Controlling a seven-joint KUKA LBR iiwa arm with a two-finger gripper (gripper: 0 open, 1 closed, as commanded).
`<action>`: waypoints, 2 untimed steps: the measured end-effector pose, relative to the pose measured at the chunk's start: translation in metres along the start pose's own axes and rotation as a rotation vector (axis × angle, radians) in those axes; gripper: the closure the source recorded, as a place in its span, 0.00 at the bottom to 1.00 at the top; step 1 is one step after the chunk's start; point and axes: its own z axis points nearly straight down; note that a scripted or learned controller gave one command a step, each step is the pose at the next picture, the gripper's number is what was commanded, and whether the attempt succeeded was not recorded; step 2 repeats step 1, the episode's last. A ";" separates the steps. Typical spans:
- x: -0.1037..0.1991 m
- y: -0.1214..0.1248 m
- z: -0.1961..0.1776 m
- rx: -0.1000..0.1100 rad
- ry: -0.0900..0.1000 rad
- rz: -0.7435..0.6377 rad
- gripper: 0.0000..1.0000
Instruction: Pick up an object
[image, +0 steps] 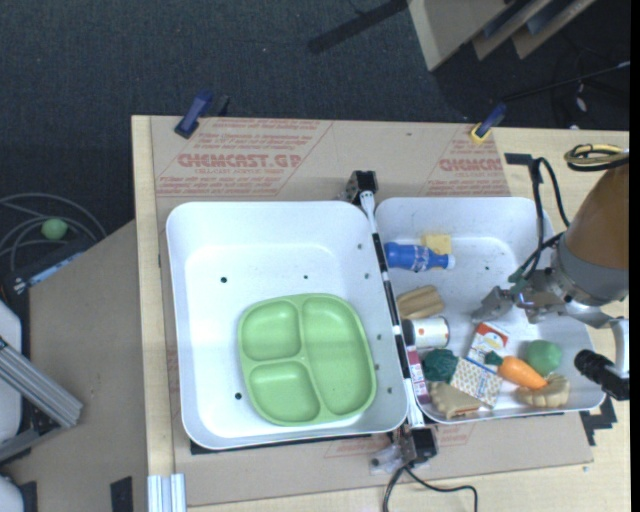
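Note:
The right bin (470, 215) holds several small objects. A blue bottle (415, 257) lies near its back left, with a yellow piece (437, 243) beside it. In front of these are a tan block (418, 301) and a red and white can (428, 332). An orange carrot (520, 372), a green ball (543, 354) and a small red and white box (487, 343) lie at the front right. My gripper (508, 298) hangs over the bin's right half, just behind the small box, with nothing seen in its grasp.
The left bin (200, 260) holds a green divided plate (303, 357). A dark green item (438, 365), a patterned packet (475, 380) and a slice of toast (455, 402) crowd the right bin's front edge. Cables run along the bench's right side.

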 end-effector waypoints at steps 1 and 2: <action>0.008 -0.008 0.045 0.000 0.000 0.000 0.00; 0.008 -0.008 0.045 0.000 0.000 0.000 0.00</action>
